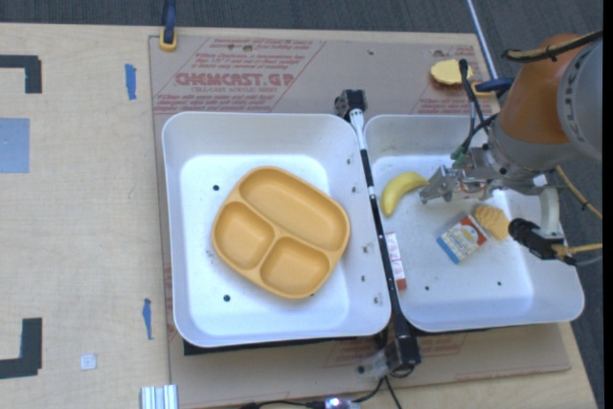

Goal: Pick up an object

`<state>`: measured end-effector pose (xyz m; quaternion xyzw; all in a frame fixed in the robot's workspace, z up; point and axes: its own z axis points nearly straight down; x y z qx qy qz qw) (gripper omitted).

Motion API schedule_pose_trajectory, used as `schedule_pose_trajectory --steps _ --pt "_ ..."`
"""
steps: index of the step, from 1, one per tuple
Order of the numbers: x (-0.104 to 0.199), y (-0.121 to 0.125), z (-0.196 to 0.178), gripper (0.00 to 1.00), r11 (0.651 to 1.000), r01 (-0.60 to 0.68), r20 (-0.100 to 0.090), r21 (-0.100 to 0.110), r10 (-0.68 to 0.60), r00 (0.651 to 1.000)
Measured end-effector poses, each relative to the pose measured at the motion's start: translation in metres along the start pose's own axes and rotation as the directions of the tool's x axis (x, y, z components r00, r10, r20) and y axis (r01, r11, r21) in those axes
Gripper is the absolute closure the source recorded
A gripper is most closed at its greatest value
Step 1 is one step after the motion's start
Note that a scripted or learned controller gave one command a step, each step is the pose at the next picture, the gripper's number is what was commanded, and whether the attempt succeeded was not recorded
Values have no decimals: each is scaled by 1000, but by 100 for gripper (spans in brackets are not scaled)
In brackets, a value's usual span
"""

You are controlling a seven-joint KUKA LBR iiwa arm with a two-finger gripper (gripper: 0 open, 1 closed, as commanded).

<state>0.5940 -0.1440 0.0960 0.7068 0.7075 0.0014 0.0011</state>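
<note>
Bench-top of pale board bears two white bins; left bin (182, 235) holds a yellow divided plate (280, 231); right bin (556, 297) holds a banana (400, 190), a small packet (462, 238) and an orange lump (493, 221). Gripper (442, 186) hangs just beside the banana, nothing between its fingers, their spread unclear; seemingly the approach step; next it must settle over the banana and close.

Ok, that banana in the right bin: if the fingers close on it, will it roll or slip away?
The banana lies flat on its curved side on the bin floor, so it probably pivots rather than rolls. Its skin looks smooth and rounded, so it may squirt out of a pinch near the tapered tip. The gripper sits close beside it, so a nudge seems likely.
</note>
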Motion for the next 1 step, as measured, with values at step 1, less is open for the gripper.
schedule_pose_trajectory --steps 1 --pt "68 17 -90 100 1000 1 0 1 -1 1000"
